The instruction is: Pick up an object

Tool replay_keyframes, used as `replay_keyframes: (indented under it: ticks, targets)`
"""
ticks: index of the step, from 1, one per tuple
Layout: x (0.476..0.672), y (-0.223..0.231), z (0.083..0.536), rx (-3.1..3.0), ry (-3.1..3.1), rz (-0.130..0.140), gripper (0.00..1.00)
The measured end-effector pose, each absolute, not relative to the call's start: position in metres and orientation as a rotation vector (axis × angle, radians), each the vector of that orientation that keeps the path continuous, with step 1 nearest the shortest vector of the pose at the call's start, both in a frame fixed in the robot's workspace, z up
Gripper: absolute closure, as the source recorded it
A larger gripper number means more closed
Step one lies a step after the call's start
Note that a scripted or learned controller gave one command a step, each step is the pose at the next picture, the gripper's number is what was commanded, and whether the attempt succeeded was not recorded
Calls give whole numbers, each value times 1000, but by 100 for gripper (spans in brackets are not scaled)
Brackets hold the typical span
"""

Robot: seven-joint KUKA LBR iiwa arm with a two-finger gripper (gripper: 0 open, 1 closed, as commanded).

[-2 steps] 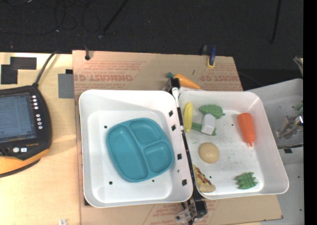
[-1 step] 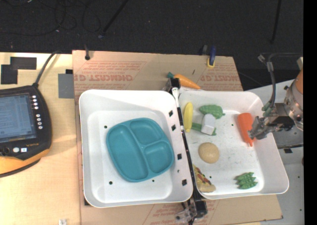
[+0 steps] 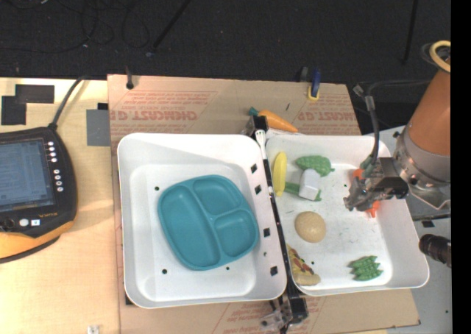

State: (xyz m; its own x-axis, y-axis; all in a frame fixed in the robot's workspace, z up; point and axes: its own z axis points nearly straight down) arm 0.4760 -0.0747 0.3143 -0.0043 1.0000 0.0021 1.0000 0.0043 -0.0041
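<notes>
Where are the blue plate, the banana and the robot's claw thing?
Blue divided plate (image 3: 208, 222), camera view, on its centre ridge.
Banana (image 3: 280, 172), camera view, on its middle.
End effector (image 3: 360, 196), camera view, between its fingertips.

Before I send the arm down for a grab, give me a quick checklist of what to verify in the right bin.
1. Gripper over the right white bin: ok, near its right wall.
2. Something between the jaws: cannot tell; small orange bits show beside them.
3. Nearest targets lying apart: ok; the beige egg-shaped object and the green leafy toy lie separate.
4. Yellow banana-shaped toy reachable: not ok, it hugs the left wall.
5. Teal divided plate out of the way: ok, in the left bin.
</notes>
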Motion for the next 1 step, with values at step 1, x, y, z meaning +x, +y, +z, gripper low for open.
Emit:
replay_keyframes:
  ticks: [1]
  targets:
    - [475, -146, 304, -2227, -2214, 6, 100]
